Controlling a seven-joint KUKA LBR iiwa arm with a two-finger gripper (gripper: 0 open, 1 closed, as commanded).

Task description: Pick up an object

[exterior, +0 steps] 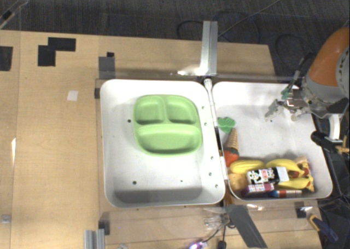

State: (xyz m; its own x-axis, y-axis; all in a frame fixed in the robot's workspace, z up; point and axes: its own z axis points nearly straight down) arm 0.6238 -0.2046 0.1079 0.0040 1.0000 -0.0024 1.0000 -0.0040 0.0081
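Your gripper (281, 108) hovers with fingers spread apart, holding nothing, over bare floor of the right bin (257, 97). The banana (246, 166) lies along the bin's near wall, probably light, stiff, slick plastic; take it across its middle.

My gripper (280, 108) hangs over the right bin (251, 97), fingers spread apart and holding nothing. Bananas (268, 166), a cone (232, 139) and packets crowd its near edge. A green tray (167, 123) lies in the left bin (117, 182).
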